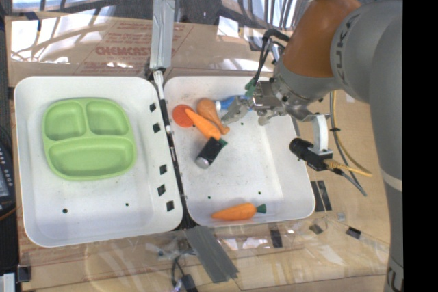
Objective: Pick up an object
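Note:
The right bin [291,178] holds a cluster at its back left: a red disc [179,115], an orange carrot-shaped piece [202,124] and a tan-orange piece [211,111]. A small blue item [226,104] lies just right of them. A black cylinder with a green band [209,152] rests below the cluster. A carrot with a green top [236,212] lies near the front wall. My gripper [246,113] hovers over the bin's back, just right of the cluster, open, with nothing between its fingers.
The left bin [41,215] holds a green divided plate [87,139]. A ridge with black clips [168,161] separates the bins. The arm's grey body and orange band [321,37] overhang the right bin's back right. Cables [342,167] trail to the right.

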### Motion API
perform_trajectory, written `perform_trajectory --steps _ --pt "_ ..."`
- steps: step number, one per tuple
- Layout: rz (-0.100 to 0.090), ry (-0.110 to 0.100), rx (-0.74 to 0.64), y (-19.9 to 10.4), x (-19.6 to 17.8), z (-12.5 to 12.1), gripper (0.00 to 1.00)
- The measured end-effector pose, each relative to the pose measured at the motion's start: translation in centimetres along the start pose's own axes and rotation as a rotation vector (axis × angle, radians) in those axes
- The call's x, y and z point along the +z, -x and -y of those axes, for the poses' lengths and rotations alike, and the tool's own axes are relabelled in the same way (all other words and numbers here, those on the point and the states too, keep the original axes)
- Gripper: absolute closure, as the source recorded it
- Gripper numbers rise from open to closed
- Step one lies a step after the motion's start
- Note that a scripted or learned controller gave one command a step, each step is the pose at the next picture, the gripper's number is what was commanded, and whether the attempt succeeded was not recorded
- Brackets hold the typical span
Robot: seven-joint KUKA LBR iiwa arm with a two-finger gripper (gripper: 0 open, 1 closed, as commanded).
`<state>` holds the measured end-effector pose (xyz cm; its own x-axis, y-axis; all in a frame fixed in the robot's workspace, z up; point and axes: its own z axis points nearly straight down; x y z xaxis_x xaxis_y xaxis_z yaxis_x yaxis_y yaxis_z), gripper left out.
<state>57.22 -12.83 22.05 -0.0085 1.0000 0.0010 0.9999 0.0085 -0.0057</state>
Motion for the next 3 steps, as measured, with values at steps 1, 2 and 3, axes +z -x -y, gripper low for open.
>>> perform_trajectory --steps 1,2,3 --pt "0.001 0.003 -0.089 -1.6 12.8 -8.0 0.0" --pt "0.0 0.001 -0.094 -1.7 11.8 -8.0 1.0" --pt "0.001 0.006 -0.028 -7.2 2.7 -3.9 1.0"
